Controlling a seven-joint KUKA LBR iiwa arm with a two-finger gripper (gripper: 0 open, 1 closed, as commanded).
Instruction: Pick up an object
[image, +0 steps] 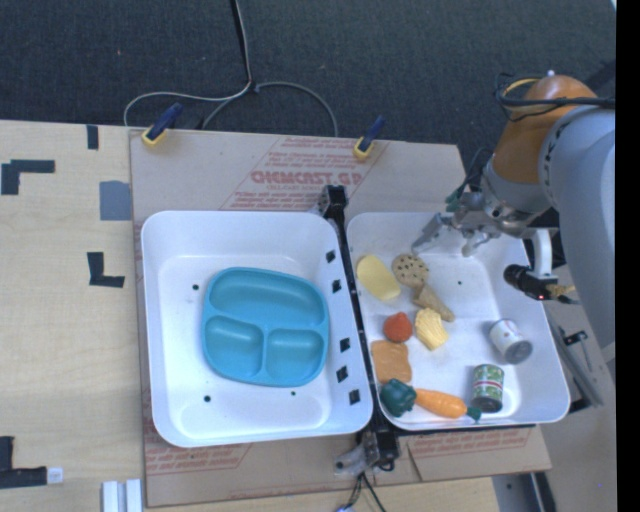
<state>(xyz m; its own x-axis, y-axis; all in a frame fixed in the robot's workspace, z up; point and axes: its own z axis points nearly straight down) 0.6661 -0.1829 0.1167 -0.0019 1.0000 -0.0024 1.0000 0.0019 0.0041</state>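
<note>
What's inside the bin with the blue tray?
Just the blue divided tray, lying flat in the left bin. Its three compartments hold nothing. Whatever is under the tray is covered, so I can't tell.

A divided tray (265, 326) lies in the left bin (160, 300); toy foods (425, 335) fill the right bin (545, 380).

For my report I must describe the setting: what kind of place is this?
Probably a robot test bench in a lab: two white bins clamped on cardboard, toy food such as a carrot, and a grey arm reaching in.
</note>
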